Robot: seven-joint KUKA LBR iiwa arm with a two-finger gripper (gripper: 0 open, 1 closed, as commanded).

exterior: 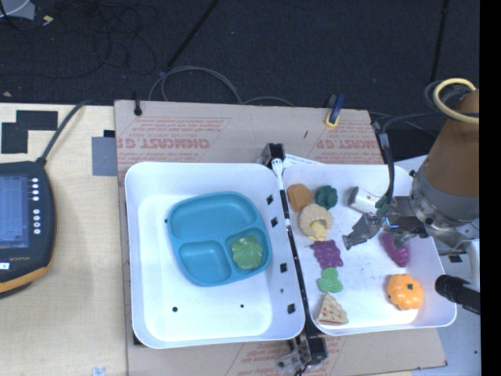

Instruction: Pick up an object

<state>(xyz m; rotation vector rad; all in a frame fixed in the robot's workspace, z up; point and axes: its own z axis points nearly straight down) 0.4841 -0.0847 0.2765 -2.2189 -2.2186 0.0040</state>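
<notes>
Far left of the gripper, off the bins, you've got a black-and-orange teach pendant (19,225) lying on the bench.

Left white bin (149,288): holds a blue plastic three-compartment plate (205,225). A pale green leafy toy, lettuce-like (247,252), sits in the plate's small compartment nearest the gripper side. All of this is well left of the gripper, across the black divider where the bins meet.

Right white bin (368,319), items left of the gripper: a tan rounded toy piece (299,197) and a dark green crinkled toy (326,197) up and left; a cream cauliflower-like toy (316,221) just left; a purple knobbly toy (327,252) below-left; a small green toy (329,280) under that; a wedge of tan toy sandwich or pizza slice (332,311) lowest, near the bin's front lip.

The dark two-finger gripper (362,232) is low over the bin floor, mid-bin. Fingers look partly spread, and you can see white floor between them, nothing gripped. A short silver cylinder part (362,200) sits just above it; I can't tell if it's arm hardware or a loose item.

Right of the gripper: a magenta grape-like toy (396,249) just beside the wrist, not touching the fingers as far as you can see. Orange toy pumpkin (405,291) is below-right, apart from the gripper. Grey-and-orange arm (454,163) comes in from the right.
</notes>
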